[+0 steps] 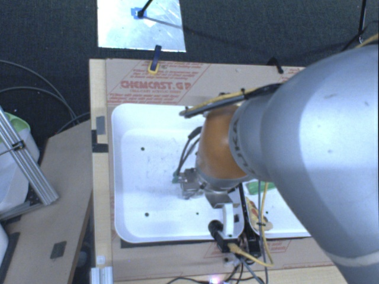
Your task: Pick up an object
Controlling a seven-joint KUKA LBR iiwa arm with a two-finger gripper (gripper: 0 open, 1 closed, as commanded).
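A: Though partly covered by the arm, can be seen in the right bin [290, 226]: a green object [259, 187], and nearer the front rim a yellowish object [261, 220] with some red on it. Touching each other or apart?

B: Apart, with white floor between. Both just beside the black bracket [241, 218] and the cables that hang under the wrist. Hard to say what kind of things, too much hidden.

A: And the gripper [188, 186]?

B: Over the left bin [136, 158], right of its middle, below the orange band [218, 147]. Seen as a small metal block, pointing down at the bin floor. Open or closed, cannot tell from this angle. Nothing seen held in it.

A: Well apart from the green object, then?

B: Yes, in the other bin, with the wrist between.

A: Around the bins?

B: Under them a brown sheet [177, 78] with red print, lying on the table [65, 176]. At its far edge a small blue and yellow clamp [155, 60]. Beyond that, on the dark floor, a shiny square plate [141, 15]. At the left edge an aluminium rail [26, 161], leaning at a slant.
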